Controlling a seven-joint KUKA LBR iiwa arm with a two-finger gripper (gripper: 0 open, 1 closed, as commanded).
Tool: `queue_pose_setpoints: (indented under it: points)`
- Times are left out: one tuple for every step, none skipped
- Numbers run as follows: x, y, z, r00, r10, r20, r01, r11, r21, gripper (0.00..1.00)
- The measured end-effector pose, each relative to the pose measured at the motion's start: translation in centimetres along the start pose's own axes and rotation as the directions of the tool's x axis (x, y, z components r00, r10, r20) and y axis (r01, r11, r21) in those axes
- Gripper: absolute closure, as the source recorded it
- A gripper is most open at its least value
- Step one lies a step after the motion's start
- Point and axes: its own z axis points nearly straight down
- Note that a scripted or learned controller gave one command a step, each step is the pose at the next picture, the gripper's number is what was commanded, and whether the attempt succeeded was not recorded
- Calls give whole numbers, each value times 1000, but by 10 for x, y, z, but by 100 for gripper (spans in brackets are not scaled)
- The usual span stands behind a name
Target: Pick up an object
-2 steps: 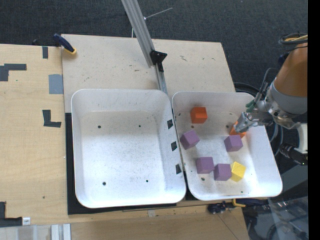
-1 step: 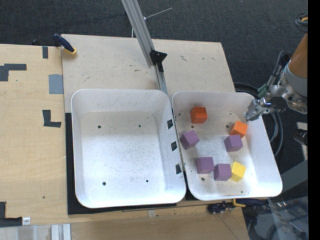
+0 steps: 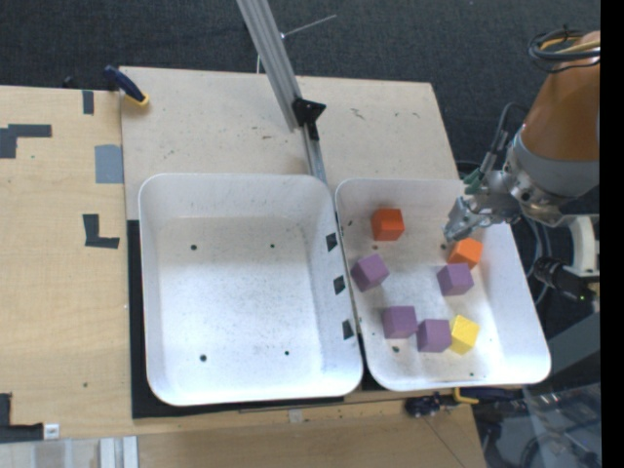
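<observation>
The right bin (image 3: pixel 517 310) holds several small blocks. An orange block (image 3: pixel 388 224) lies near its upper middle, and a second orange block (image 3: pixel 467 253) lies by the right wall. Purple blocks sit at the left (image 3: pixel 370 271), the right (image 3: pixel 454 280) and the lower middle (image 3: pixel 399 321), with one more (image 3: pixel 433 335) beside a yellow block (image 3: pixel 465 333). My gripper (image 3: pixel 460 228) hangs over the bin's upper right, its tips just above and left of the second orange block. Nothing shows between its fingers.
The left bin (image 3: pixel 156 261) lies beside the right one. A slanted metal rail (image 3: pixel 273 47) crosses the board behind the bins down to the divider. A blue and yellow tool (image 3: pixel 127 86) lies at the board's back left corner.
</observation>
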Motion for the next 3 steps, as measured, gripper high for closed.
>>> queue_pose_setpoints:
  points:
    - [50,19,2,1000,-1,0,1,1000,0,100]
    - [101,25,2,1000,-1,-1,1,1000,1,100]
    - [144,35,22,1000,0,0,0,1000,2,100]
